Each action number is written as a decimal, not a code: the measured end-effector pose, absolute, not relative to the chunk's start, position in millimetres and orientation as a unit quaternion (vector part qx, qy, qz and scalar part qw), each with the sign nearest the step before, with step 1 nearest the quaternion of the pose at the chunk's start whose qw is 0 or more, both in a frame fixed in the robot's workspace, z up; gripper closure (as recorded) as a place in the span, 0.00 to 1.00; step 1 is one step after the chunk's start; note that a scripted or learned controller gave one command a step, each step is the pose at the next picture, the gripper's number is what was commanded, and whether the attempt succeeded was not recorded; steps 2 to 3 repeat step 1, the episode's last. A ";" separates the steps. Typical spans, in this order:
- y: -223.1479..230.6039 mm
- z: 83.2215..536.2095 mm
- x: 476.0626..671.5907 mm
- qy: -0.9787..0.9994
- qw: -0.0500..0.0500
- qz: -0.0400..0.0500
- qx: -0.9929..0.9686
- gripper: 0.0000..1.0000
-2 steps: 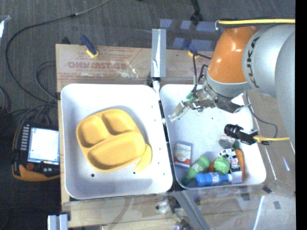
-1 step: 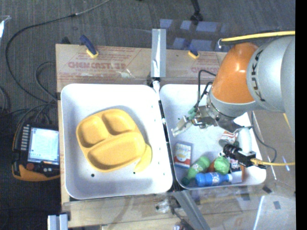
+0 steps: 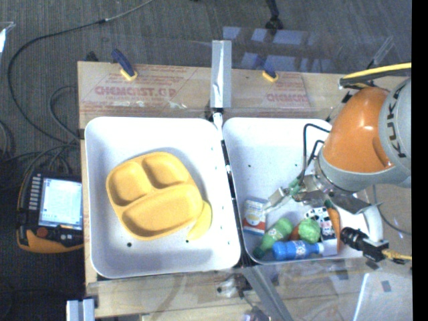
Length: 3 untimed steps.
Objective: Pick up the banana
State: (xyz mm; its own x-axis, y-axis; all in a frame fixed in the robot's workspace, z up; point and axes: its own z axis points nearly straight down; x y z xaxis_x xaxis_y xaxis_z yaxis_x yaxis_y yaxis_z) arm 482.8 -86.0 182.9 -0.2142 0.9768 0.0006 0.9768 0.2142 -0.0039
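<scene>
The banana (image 3: pixel 200 221) lies in the left bin (image 3: pixel 97 179), tucked against the lower right edge of a yellow divided plate (image 3: pixel 155 194). The arm with its orange band (image 3: pixel 358 139) hangs over the right bin (image 3: pixel 267 139). Its gripper (image 3: pixel 296 191) is low over that bin's front half, just above a cluster of small items. It is well to the right of the banana, across the divider between the bins. I see nothing held in it.
In the right bin's front lie a small white and red cup (image 3: pixel 253 214), a green bottle (image 3: pixel 277 233), a blue bottle (image 3: pixel 297 249), a green round item (image 3: pixel 309 230) and an orange piece (image 3: pixel 334 218). A handheld pendant (image 3: pixel 52 209) sits left of the bench.
</scene>
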 end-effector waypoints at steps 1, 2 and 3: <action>-123.7 93.9 484.2 -0.803 -0.001 0.000 -0.596 0.00; -123.7 93.9 484.2 -0.803 -0.001 0.000 -0.596 0.00; -123.7 93.9 484.2 -0.803 -0.001 0.000 -0.596 0.00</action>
